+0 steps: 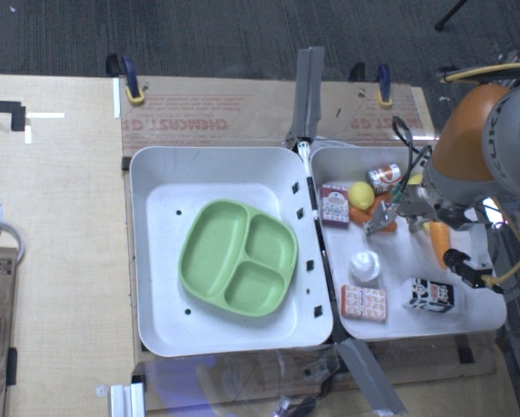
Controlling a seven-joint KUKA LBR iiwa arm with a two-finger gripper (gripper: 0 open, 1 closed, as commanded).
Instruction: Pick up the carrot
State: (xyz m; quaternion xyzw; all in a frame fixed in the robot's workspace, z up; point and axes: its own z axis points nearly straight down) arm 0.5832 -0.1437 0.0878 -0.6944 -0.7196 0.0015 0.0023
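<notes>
Nearest the camera, at the front of the right bin (482, 320), lie a red-and-white packet (364, 303) and a small black-and-white carton (430, 294), with a white cup-like item (363, 266) just behind the packet. Farther back sit a red box (335, 204), a yellow lemon (361, 195) and a tipped can (384, 177).

The end effector (383, 220) is low in the right bin, just beside the lemon, over a small orange item (362, 215). Whether it is open or closed cannot be told at this resolution.

The carrot (439, 241) appears to be the elongated orange piece lying near the right wall of the right bin, partly hidden by the arm.

Risks, as judged:
- The orange item under the end effector may be mistaken for the carrot, giving a wrong pick.
- Crowded neighbours may be pushed or clamped along with the target.
- The arm's cabling hangs close to the carrot and could snag.

The left bin (156, 259) holds a green divided plate (238, 257). Both bins rest on a light wood tabletop (51, 198), with clamped cardboard behind and dark floor beyond.
</notes>
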